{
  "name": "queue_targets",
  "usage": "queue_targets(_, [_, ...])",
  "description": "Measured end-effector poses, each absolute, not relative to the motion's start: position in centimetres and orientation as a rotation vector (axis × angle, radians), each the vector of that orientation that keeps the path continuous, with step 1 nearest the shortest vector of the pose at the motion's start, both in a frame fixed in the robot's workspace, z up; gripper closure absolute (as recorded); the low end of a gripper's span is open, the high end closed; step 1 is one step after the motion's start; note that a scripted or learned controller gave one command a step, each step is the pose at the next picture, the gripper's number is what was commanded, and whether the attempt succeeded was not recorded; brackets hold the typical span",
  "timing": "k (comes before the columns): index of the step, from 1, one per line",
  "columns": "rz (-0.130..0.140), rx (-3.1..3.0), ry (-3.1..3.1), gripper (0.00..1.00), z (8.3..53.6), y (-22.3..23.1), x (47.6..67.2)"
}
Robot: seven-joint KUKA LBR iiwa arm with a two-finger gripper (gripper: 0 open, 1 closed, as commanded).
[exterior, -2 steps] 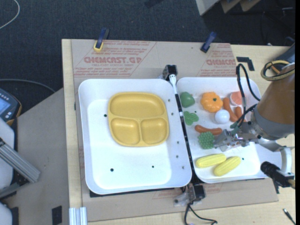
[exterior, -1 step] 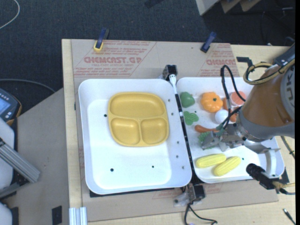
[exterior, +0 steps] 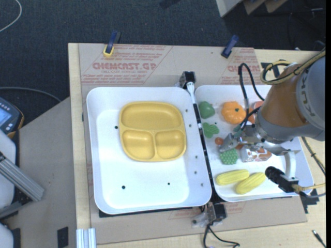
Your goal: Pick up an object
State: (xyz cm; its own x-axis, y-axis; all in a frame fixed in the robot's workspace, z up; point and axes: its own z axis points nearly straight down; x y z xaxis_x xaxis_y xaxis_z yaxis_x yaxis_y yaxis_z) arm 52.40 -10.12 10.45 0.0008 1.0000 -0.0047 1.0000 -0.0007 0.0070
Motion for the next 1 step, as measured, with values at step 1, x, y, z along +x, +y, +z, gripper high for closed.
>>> queue_targets(1, [0.008, 2.211, 2.206, 1.0, 11.83, -10.28, 52.53])
